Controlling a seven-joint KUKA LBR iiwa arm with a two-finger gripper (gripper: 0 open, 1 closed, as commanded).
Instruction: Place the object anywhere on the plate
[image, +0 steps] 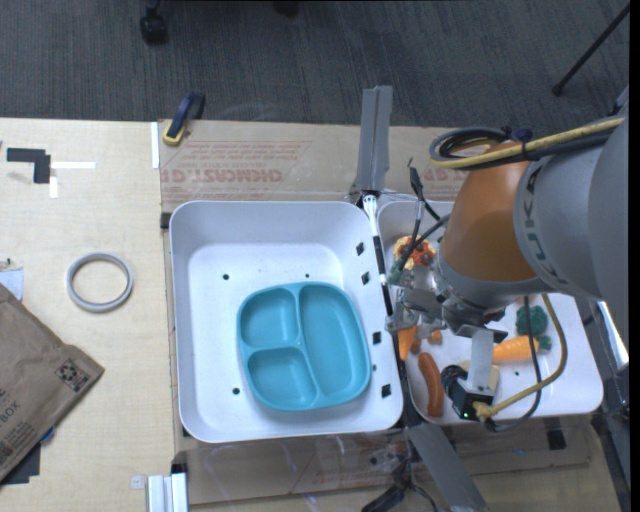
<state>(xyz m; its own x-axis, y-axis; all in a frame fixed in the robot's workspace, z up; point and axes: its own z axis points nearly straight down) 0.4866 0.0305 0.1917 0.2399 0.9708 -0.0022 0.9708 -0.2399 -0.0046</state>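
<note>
Plate of teal plastic, split into three compartments, lies in the left bin at the lower middle of the frame, with nothing on it. Right of it, the arm hangs over the right bin, its orange band and grey wrist covering much of that bin. The gripper seems to sit low beneath the wrist, near the wall between the bins, but whether it is spread or closed cannot be told from here, and nothing can be seen caught in it.

Toy foods lie around it: an orange-red sausage at the bin's lower left, a carrot-like piece to the right with a green item just above, and a small multicoloured cluster near the upper left. Which of these is the object meant is unclear.

Risks from here: pieces lie near one another, so a closing grasp could nudge a neighbour or clip two at once. A rounded sausage may slip out. Carrying anything leftward, a low path could catch the divider walls and knock the piece loose short of the plate.
</note>
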